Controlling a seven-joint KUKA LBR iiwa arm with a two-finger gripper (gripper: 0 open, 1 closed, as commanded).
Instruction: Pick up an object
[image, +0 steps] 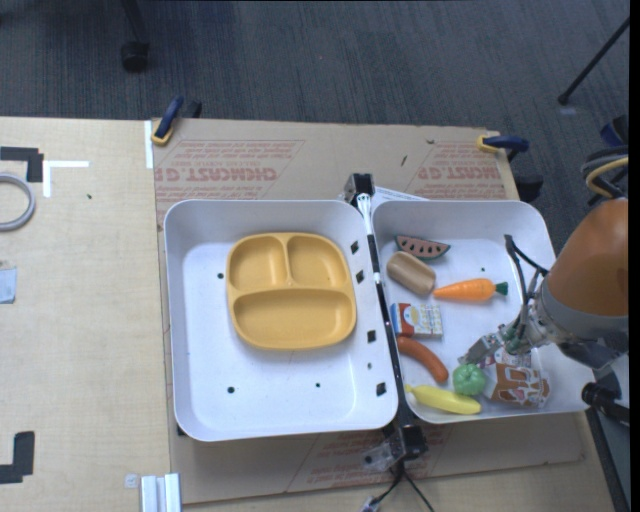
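Note:
The right bin holds several toy foods: a watermelon slice, a brown bun, a carrot, a small red-and-white carton, a sausage, a green vegetable, a banana and an orange-and-white packet. My gripper hangs low over the bin's front right part. It sits just above the green vegetable and the packet. Nothing shows between its tips.
The left bin carries a yellow divided plate. Both bins rest on a cardboard sheet held by clamps at its far corners. The arm's orange band looms over the right bin's right wall.

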